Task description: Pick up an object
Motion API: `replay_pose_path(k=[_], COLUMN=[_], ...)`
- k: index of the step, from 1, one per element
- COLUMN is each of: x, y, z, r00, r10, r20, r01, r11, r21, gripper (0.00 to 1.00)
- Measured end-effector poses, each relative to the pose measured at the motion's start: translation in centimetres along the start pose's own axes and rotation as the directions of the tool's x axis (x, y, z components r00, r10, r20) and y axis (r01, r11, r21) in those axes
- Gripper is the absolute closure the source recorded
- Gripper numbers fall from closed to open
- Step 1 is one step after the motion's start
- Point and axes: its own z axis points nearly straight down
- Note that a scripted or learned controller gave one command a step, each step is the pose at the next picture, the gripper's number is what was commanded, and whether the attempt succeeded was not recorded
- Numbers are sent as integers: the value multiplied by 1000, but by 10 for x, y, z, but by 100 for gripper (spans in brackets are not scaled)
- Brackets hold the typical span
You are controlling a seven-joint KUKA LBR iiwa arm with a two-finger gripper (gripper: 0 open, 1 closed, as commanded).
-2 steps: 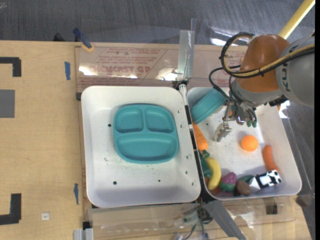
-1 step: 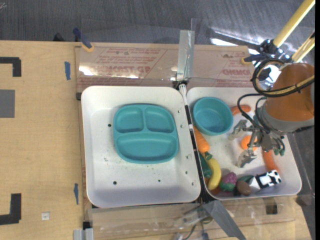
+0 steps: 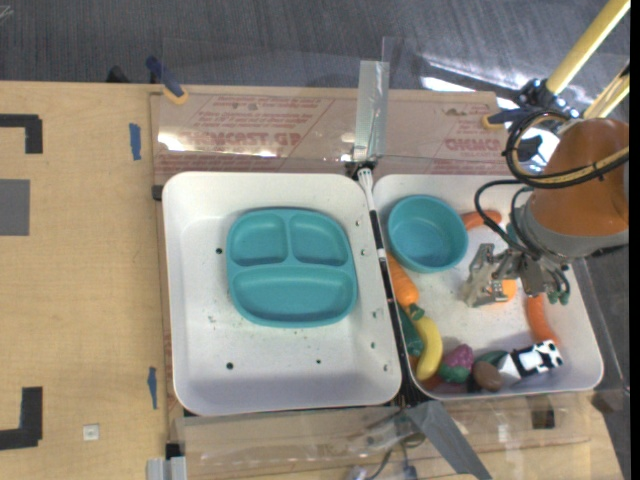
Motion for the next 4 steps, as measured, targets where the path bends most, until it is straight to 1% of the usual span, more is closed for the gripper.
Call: replay_pose_path(k=[1,2,3,4], x=[0,4,0,-58], y=[0,1,2,-63], z=[1,11,1,13], r00=[1000,1000,1000,999], r10=[0,0,-1,-47], r20=[-2,-7,5,-2], r01=[0,0,1,47], r11=[1000,1000,1000,999], r21=[0,0,1,0], gripper=[0,0,100,100])
